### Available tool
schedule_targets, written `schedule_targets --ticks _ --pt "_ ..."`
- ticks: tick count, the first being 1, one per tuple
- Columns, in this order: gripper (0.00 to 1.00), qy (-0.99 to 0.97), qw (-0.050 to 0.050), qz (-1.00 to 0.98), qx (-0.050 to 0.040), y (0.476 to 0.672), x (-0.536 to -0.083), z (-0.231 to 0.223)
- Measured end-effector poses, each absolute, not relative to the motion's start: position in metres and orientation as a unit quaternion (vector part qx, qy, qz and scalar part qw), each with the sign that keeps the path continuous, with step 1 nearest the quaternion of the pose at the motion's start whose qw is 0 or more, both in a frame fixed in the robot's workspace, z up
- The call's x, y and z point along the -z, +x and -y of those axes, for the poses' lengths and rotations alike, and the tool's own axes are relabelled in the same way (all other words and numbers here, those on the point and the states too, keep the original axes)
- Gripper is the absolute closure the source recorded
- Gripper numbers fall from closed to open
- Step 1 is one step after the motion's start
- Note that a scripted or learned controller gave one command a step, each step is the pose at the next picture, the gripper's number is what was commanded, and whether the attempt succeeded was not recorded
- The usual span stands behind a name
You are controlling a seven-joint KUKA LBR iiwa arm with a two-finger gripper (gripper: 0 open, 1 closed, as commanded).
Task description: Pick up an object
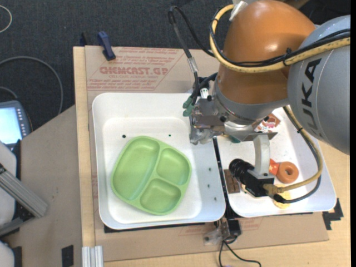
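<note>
Tool [200, 131] hangs just right of the green plate [151, 174], can't tell if it's wide or narrow, probably lining up a grab, while the orange ring [287, 172] sits untouched well right of that plate.

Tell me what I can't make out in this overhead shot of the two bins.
Camera view: the arm covers much of the right bin; anything under it is hidden.
Red-and-white thing beside the wrist: mostly covered by the arm.
Gripper: the wrist above hides whether it holds anything.
</note>
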State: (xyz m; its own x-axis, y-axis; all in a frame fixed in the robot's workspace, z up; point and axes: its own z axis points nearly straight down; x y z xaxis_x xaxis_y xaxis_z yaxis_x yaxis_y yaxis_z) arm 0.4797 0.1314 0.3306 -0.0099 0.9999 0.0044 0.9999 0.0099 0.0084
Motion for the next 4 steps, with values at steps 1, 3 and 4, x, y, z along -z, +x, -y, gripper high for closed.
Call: schedule_targets --ticks 1,3,4 --pt "1.00 0.710 -0.002 -0.704 0.0051 0.478 -0.236 -0.055" --pt "1.00 0.705 0.001 -0.709 -0.0022 0.554 -0.411 -0.127" --pt "1.00 0.704 0.002 -0.711 -0.0068 0.538 -0.516 -0.206"
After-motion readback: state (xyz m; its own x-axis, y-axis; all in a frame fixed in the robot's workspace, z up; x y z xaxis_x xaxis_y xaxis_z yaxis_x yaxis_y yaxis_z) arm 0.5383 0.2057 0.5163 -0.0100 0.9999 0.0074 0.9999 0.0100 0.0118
